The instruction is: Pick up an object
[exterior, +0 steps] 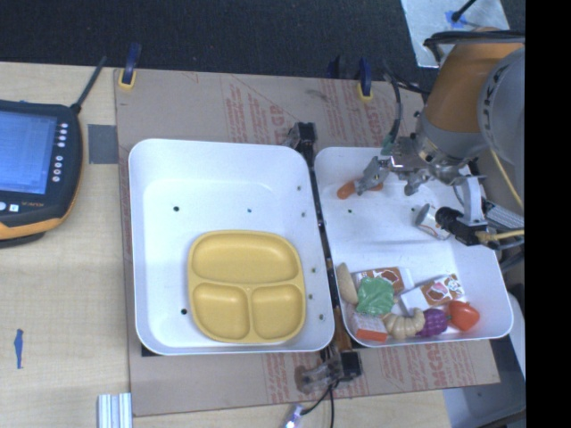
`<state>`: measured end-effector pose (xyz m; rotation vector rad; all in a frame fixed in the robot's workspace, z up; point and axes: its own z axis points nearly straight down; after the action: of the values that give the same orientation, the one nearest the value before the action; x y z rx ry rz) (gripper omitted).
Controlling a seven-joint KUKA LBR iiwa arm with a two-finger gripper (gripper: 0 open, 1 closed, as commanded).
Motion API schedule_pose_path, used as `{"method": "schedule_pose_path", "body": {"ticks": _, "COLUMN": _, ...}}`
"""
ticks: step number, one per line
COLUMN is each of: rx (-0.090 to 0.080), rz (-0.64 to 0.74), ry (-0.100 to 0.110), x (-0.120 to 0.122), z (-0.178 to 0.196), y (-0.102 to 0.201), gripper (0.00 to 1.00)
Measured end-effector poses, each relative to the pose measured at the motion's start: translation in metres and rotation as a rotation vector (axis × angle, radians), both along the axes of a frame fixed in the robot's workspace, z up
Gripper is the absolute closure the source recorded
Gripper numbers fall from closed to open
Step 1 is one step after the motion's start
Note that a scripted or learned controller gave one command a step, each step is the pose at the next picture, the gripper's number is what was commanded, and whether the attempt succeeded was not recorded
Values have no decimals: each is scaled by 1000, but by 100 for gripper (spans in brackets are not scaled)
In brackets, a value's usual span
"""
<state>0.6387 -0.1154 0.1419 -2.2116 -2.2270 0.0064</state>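
Observation:
My gripper hangs over the back of the right bin, its two fingers spread apart and open. Nothing sits between them. A small orange piece lies on the bin floor just left of the left fingertip; I cannot tell whether they touch. Along the bin's front edge is a heap of toy food: a green item, a red tomato, purple grapes, a tan roll and printed packets.
The left bin holds a yellow divided plate. A tablet-like pendant lies on the bench at far left. Blue clamps pin the cardboard at the back. The arm's bulk looms over the right bin's back right corner.

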Motion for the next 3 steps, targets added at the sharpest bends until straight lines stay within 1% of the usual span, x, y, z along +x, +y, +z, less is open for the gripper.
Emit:
{"method": "schedule_pose_path", "body": {"ticks": 1, "rx": 0, "rz": -1, "ry": 2, "x": 17, "z": -51, "y": 22, "gripper": 0}}
{"method": "schedule_pose_path", "body": {"ticks": 2, "rx": 0, "rz": -5, "ry": -3, "x": 18, "z": -50, "y": -21, "gripper": 0}}
{"method": "schedule_pose_path", "body": {"ticks": 3, "rx": 1, "rz": -2, "ry": 0, "x": 17, "z": -50, "y": -9, "gripper": 0}}
